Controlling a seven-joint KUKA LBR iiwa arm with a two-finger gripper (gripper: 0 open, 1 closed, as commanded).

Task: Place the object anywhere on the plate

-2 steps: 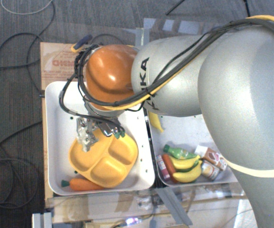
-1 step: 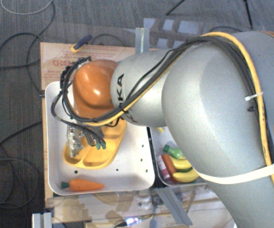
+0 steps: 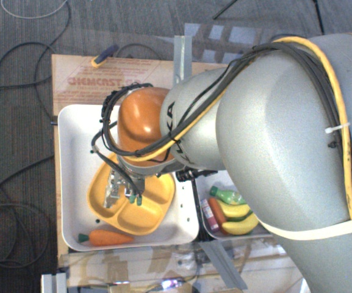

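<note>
My gripper [image 3: 124, 193] hangs low over the yellow plate [image 3: 157, 209], which has walls inside that split it into parts. The gripper is over the middle of the plate. I look down on it from above, and I cannot tell what its grasp is like, or whether there is anything in it.

The plate sits in the left white bin [image 3: 72, 163]. Just past the plate's near edge, a carrot [image 3: 107, 238] lies flat on the bin floor. Its green top points left. The carrot is beside the plate, not on it. It is near my gripper but not touching it.

I think the carrot is the thing I have to move. If so, the job is not done yet. The carrot needs to be picked up and set down on the plate.

In the right bin [image 3: 207, 232] I see a banana [image 3: 239, 226], something green [image 3: 226, 195] and something red [image 3: 215, 211], packed close together. The big grey arm [image 3: 273, 139] covers most of that bin.
</note>
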